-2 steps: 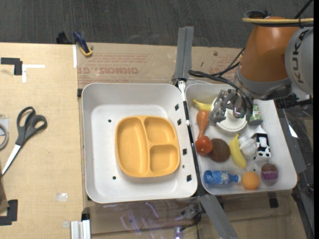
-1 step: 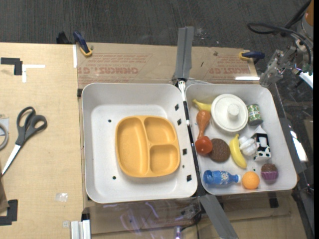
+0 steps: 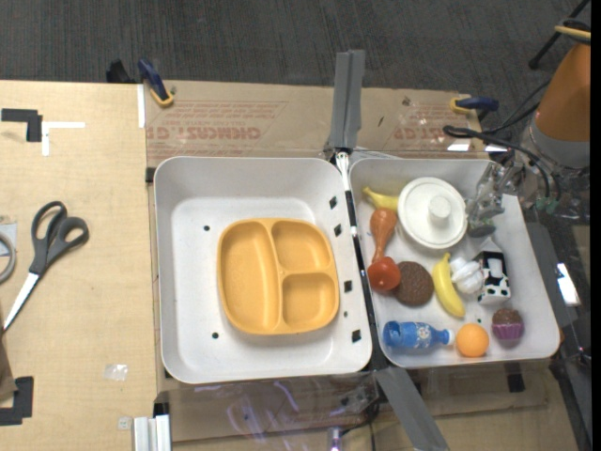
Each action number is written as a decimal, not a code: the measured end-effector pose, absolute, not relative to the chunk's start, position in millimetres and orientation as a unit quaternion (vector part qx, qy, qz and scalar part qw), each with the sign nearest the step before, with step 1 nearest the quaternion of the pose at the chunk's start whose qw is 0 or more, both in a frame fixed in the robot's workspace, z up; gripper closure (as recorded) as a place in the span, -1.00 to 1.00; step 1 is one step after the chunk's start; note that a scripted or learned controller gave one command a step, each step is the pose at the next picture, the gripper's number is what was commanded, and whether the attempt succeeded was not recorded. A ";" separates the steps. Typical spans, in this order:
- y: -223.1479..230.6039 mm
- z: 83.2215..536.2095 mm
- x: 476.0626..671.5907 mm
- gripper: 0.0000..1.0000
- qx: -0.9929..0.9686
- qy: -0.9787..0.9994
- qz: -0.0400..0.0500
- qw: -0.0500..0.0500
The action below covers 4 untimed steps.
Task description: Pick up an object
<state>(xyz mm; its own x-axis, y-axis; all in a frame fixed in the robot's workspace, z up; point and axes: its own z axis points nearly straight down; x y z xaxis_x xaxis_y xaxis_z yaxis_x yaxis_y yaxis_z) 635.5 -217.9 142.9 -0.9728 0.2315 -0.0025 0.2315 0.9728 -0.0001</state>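
Arm at right edge of frame, gripper (image 3: 485, 200) low over upper right corner of the right bin (image 3: 538, 252); finger opening cannot be told, nothing visibly held.

Right bin contents: white lid (image 3: 433, 212) just left of the gripper; small banana (image 3: 380, 197) and chicken drumstick (image 3: 381, 230) on its left; red tomato (image 3: 383, 273) touching brown ball (image 3: 413, 284); larger banana (image 3: 448, 287) beside a white object (image 3: 466, 272) and a black-and-white cow toy (image 3: 493, 280). Along the lower edge: blue bottle (image 3: 416, 335), orange (image 3: 472, 340), purple cupcake (image 3: 507, 324). Left bin (image 3: 178, 252) at frame centre holds a yellow divided plate (image 3: 279, 275). Scissors (image 3: 42, 252) lie on the wooden bench (image 3: 75, 346) at far left.
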 end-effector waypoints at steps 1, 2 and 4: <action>-162.7 98.4 628.5 1.00 0.183 0.983 0.000 0.006; -162.2 99.8 628.2 -1.00 0.183 0.983 0.001 0.005; -122.2 109.4 580.9 1.00 0.200 0.980 -0.001 0.011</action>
<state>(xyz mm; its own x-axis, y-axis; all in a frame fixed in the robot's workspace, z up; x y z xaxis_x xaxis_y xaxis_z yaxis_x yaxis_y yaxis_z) 580.9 -122.2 109.4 -0.9195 0.3923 -0.0229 0.3924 0.9198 0.0027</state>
